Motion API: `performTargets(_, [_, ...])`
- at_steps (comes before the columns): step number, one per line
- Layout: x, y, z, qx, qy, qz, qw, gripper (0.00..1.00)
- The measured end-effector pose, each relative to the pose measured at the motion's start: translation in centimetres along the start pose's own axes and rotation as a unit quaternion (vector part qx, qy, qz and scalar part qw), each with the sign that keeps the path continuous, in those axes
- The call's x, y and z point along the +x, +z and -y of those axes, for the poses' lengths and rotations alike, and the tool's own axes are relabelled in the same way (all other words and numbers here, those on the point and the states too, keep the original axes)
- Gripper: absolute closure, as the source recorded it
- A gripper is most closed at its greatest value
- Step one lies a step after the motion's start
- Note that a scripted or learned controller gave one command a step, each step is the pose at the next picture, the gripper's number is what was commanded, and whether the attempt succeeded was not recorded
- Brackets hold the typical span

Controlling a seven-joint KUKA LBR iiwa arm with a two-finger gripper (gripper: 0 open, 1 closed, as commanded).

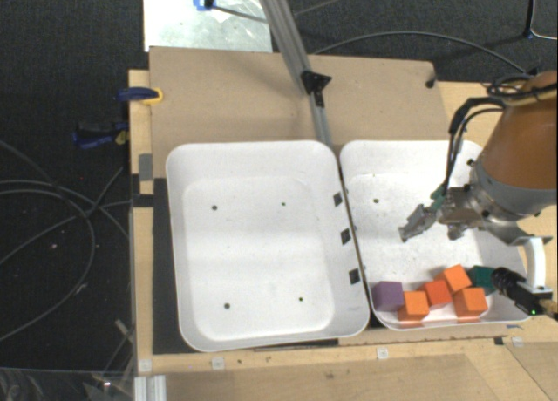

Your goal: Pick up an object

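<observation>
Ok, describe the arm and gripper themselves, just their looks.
The arm shows a broad orange band over a grey wrist section, with black cables looping along its left side. The gripper is grey metal with slim fingers and a small green part near its base.

Two bins side by side on the counter, blocks in the right one.

The blocks (436,293) lie together at the near edge of the right bin (384,173), just below and right of the fingers (417,224); the left bin (253,159) lies left of the fingers.

An orange-banded arm (523,151) with black cables carries a grey metal end effector (417,225).
</observation>
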State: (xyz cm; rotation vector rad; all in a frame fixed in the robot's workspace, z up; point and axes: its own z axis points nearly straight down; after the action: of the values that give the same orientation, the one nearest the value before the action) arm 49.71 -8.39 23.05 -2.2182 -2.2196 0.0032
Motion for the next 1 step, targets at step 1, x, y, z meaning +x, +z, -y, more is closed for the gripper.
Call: performTargets(1, [4.45, -15.29, 1.19, -0.008, -0.004, 0.000, 1.0000, 0.00])
